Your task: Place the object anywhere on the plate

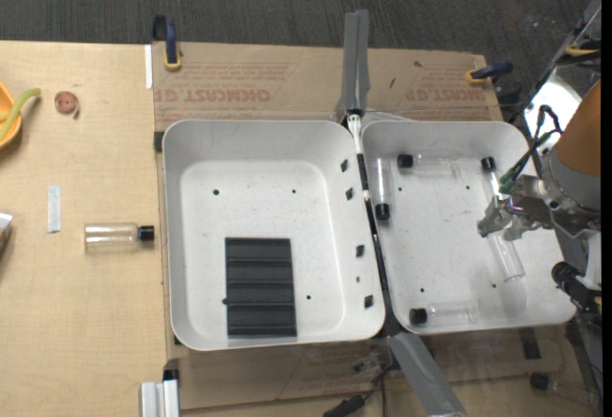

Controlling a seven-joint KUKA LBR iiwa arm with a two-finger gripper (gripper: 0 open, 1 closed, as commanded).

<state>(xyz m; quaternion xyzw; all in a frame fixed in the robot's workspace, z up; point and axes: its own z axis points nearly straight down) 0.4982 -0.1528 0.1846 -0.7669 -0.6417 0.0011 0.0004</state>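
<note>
At centre right the gripper [504, 217] is lowered over a vial [508, 259], presumably destined for the plate [258, 288] at lower left; its grip cannot be judged.

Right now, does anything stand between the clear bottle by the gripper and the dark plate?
Yes. The clear bottle lies by the gripper in the right bin; the dark plate is in the left bin. The bins' adjoining walls run between them, so it must go over.
</note>
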